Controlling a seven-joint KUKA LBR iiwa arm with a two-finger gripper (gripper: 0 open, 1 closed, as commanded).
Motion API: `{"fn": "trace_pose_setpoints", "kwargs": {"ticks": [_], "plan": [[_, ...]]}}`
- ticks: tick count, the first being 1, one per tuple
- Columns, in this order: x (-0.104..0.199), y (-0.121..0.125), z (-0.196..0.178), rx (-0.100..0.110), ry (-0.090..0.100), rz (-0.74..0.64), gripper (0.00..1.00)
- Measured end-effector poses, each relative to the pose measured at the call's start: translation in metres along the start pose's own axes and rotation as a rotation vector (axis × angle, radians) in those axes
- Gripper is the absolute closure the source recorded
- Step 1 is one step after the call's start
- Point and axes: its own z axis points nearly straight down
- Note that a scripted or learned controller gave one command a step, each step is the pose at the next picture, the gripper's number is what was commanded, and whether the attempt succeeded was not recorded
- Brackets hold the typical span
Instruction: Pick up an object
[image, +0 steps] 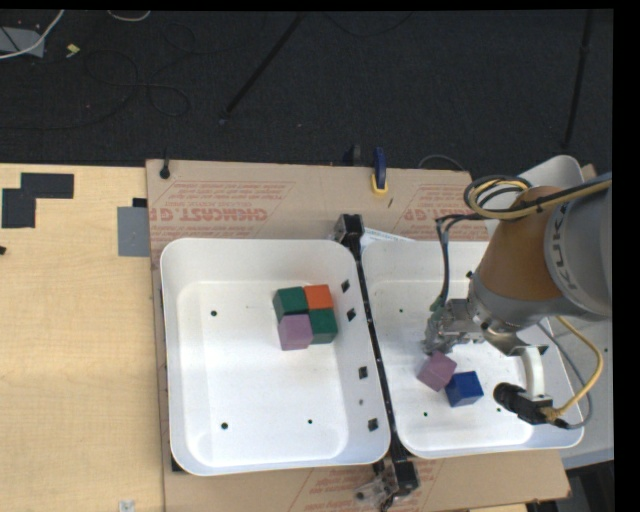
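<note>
A dark carpeted floor (300, 90) fills the upper part of the camera view, crossed by thin black cables (265, 65) that run at a slant toward the top edge; a pale cable loop (25, 38) lies in the top left corner. Below it the light wood table (70, 380) spans the left side, marked with black rectangular patches (35, 195) and a grey one (131, 230) (all flat on its surface). A sheet of brown cardboard (260, 205) with red print, read upside down, lies on the table. A blue and yellow clamp (379, 172) grips the cardboard's far edge. Light is even, with soft shadows.
</note>
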Motion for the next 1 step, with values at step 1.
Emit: {"fn": "trace_pose_setpoints", "kwargs": {"ticks": [1], "plan": [[-0.0050, -0.0794, 0.0048, 0.005, 0.002, -0.001, 1.00]]}}
